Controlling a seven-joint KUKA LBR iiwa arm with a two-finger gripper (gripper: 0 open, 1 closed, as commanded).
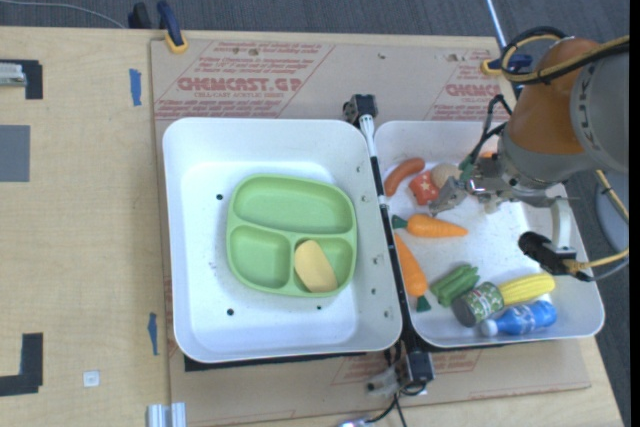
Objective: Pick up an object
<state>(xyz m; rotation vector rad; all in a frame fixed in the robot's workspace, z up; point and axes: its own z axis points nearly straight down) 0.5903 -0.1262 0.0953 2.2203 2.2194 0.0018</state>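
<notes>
Green divided plate [290,205] carries a yellow piece [316,266] in one white bin [190,215]. The other white bin [580,315] holds orange carrots [436,228], yellow corn [527,289], a blue bottle [520,319].

A robotics lab: clamped bench [80,215], toy-food bins [190,245], cables.

red-white toy [424,187] | right bin's far left | beside sausage [402,174]
</notes>
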